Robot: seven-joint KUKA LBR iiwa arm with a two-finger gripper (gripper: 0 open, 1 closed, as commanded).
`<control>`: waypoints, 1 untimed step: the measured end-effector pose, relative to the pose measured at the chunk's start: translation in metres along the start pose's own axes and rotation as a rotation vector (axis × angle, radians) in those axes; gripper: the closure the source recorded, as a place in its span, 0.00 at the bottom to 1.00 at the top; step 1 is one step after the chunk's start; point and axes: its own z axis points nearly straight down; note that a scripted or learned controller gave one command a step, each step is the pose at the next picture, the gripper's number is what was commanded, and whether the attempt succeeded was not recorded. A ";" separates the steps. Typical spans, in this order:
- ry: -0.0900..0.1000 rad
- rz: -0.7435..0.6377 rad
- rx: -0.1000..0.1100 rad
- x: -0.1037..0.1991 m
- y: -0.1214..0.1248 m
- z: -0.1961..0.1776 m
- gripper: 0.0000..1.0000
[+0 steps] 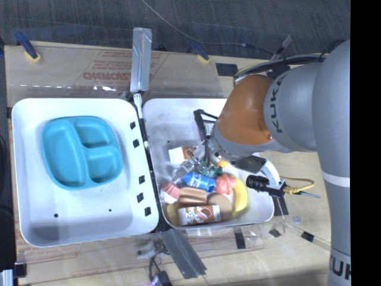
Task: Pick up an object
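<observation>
2 shallow white plastic bins: left bin [36, 219], right bin [161, 115]. Left: 1 teal divided tray [82, 151], 3 compartments, smooth, rounded. Right, heaped at near end: 1 yellow banana [241, 198], 1 brown bottle [199, 214], 1 blue packet [198, 182], 1 pink piece [224, 185], others unclear. Gripper [208, 167] low over heap; finger state: can't tell.

blue divided tray [82, 151], white bins [30, 177], yellow banana [241, 198]
</observation>
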 end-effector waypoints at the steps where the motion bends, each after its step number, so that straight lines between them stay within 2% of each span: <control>1: -0.005 0.598 -0.020 -0.009 0.000 0.013 0.00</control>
